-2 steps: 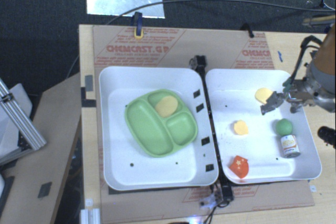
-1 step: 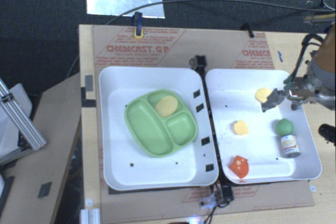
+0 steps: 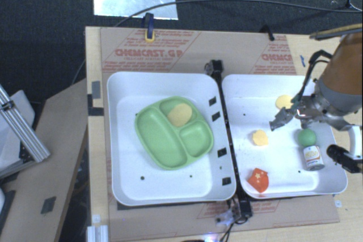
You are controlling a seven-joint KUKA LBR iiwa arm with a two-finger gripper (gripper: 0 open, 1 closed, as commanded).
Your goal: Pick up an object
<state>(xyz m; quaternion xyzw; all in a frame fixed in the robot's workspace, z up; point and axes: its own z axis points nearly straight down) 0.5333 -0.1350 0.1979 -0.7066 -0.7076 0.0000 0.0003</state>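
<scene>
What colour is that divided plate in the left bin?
Light green; the divided plate shows plainly in the camera view.

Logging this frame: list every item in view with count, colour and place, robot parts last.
White bins: 2, white, side by side on the bench; left bin, right bin.
Divided plate: 1, green, in the left bin.
Yellow piece on plate: 1, yellow, in the plate's upper compartment.
Yellow pieces: 2, in the right bin; one near the top, one mid-bin.
Green ball: 1, green, right bin, right side.
Small can: 1, pale with label, just below the ball.
Red object: 1, red-orange, right bin's lower left corner.
Gripper: 1, grey, over the right bin between the yellow pieces.
</scene>
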